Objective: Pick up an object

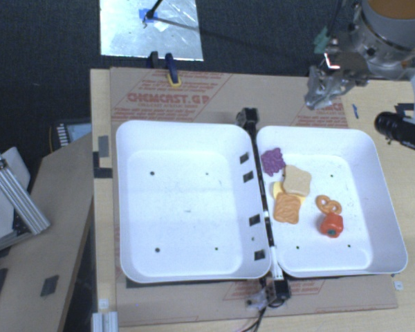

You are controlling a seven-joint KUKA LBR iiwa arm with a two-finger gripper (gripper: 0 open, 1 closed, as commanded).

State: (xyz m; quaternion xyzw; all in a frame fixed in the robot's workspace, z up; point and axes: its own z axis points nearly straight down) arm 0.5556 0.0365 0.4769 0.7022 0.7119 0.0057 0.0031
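Two white bins point(187, 137) sit on the counter point(69, 206); five toy foods lie in the right one: purple grapes point(272, 160), toast point(297, 181), an orange waffle point(287, 208), a pretzel point(327, 204), a red pepper point(331, 225). The pincer point(325, 92) hangs above; whether it is apart or together cannot be told.

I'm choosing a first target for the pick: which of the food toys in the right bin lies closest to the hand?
The purple grape bunch, at the bin's far left corner. It lies nearest the hand; the red pepper lies farthest.

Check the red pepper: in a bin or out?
In: the red pepper lies on the right bin's floor, beside the pretzel.
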